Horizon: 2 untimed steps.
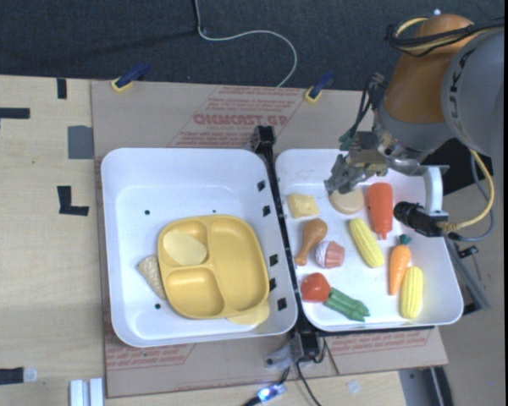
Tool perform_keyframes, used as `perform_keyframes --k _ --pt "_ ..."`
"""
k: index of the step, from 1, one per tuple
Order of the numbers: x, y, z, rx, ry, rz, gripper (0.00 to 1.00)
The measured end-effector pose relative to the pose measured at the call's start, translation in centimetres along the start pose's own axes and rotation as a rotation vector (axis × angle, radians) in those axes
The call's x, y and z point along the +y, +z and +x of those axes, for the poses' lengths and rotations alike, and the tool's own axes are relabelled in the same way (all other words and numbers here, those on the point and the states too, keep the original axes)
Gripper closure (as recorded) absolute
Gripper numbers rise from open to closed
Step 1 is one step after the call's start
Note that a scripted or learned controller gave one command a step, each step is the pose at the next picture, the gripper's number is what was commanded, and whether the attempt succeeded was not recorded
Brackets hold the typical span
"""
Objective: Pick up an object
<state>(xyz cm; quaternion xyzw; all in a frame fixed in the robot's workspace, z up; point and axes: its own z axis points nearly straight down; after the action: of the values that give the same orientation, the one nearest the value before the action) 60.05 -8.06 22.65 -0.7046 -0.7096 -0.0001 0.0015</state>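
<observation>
Camera view has the grey two-finger pincer (349,178) down in the right-hand shallow white plastic bin (440,307), hanging from the grey arm with its orange band (423,66) up at the top right. How far apart the pincer's tips are, I cannot tell; the dark metal blurs together there.

Right beneath the pincer, touching or very nearly so, sits a pale beige round toy slice (348,201), half tucked under the tips. Just to the pincer's right stands a red-orange plastic carrot-shaped piece (379,209), lying lengthwise. Down and left of the pincer, close by, a pale yellow wedge of toy cheese (301,205). Below that, a brown plastic chicken drumstick (310,238) and a small pink-and-white toy piece (329,254). Straight below the pincer lies a yellow plastic corn cob (365,242), tilted. Farther down and right, a smaller orange carrot (398,266) and a second yellow corn cob (412,292). Well below, a red plastic tomato (315,288) beside a green plastic vegetable (347,304).

Far left of the pincer, in the other white bin (127,184), rests a yellow divided plastic tray (213,265).
</observation>
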Motion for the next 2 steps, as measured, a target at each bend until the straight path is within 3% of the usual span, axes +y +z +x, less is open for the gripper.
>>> perform_keyframes --k 2 --pt "1.0 1.2 2.8 -0.002 0.005 0.001 1.00"
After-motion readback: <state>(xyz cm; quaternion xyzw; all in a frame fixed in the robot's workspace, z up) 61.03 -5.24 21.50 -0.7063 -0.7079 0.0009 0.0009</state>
